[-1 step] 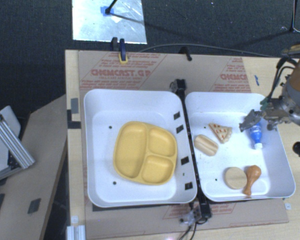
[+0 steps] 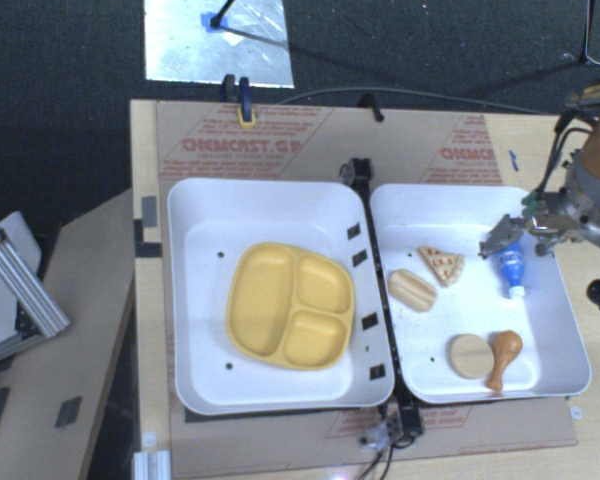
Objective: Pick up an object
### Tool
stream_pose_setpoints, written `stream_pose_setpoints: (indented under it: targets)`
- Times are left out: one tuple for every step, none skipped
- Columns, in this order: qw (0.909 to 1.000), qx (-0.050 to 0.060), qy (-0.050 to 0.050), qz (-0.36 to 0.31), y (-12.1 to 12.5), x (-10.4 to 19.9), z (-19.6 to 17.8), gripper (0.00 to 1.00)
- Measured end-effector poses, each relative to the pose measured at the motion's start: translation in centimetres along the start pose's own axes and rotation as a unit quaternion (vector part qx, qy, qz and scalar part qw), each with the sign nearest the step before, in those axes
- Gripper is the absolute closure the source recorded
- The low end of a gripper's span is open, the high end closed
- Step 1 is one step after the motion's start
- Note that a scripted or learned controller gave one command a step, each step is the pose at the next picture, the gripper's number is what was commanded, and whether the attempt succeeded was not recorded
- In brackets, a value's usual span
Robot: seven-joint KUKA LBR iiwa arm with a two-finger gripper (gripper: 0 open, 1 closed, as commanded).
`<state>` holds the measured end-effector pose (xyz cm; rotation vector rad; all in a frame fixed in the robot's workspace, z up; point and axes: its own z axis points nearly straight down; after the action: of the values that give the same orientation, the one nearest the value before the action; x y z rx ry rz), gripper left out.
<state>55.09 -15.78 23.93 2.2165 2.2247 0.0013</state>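
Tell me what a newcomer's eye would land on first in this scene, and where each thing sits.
The yellow divided tray stands out first, lying alone in the left bin. Next come the small things scattered in the right bin: a bread roll, a triangular slice, a blue bottle, a round disc and a drumstick. The gripper hangs at the right bin's far right, just above the bottle.

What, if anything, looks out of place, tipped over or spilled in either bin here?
Nothing stands out. The yellow divided plate lies flat in the left bin. The bottle, pizza slice, bread roll, round disc and drumstick lie apart in the right bin.
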Motion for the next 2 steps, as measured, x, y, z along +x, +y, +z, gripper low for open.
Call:
stream_pose_setpoints:
  targets:
    - [1.0000, 0.001, 0.000, 0.001, 0.0, -0.1, 4.1, 0.00]
    - [1.0000, 0.002, 0.000, 0.001, -0.1, -0.2, 8.3, 0.00]
